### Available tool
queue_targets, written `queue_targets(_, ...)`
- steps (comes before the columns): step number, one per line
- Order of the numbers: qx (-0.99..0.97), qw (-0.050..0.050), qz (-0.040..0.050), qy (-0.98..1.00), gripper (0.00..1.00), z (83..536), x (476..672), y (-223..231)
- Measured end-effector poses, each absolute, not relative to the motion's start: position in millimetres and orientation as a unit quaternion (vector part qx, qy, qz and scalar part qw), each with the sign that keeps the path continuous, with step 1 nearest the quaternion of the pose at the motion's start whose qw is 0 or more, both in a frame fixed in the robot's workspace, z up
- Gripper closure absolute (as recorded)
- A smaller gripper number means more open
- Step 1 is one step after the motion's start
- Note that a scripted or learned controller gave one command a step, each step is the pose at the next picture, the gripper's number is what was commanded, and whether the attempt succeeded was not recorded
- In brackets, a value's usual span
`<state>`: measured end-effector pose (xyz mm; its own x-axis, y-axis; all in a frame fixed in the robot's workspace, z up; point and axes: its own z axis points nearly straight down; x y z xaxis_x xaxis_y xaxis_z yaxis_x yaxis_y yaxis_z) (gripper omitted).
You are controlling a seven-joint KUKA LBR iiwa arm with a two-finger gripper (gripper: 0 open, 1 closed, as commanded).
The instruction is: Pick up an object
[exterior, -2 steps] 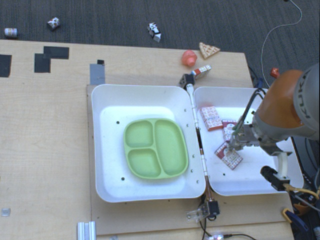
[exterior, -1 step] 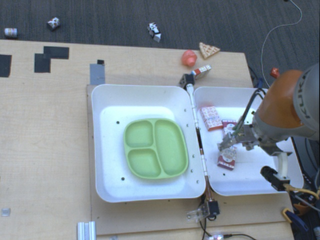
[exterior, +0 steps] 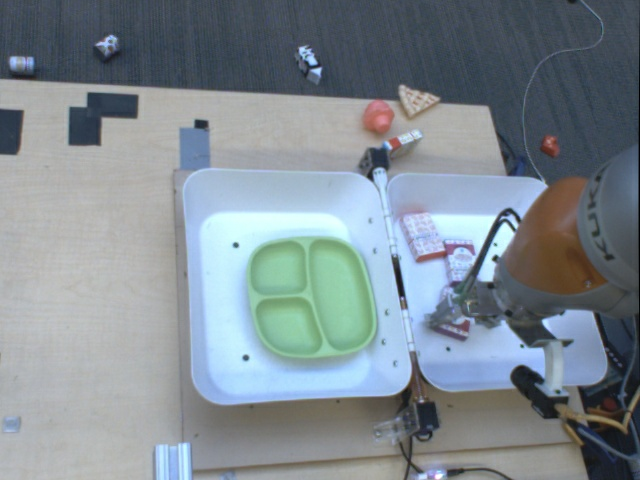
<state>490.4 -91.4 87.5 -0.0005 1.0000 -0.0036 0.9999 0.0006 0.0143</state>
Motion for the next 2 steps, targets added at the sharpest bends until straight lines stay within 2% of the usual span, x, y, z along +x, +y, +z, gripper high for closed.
queue_targets(1,0.706,0.008,0.0056,0.708,1.00,98.8,492.3,-91.0)
queue_targets(2,0.706,0.001,0.0016,0.709,1.00,184.7,487.6,-27.2)
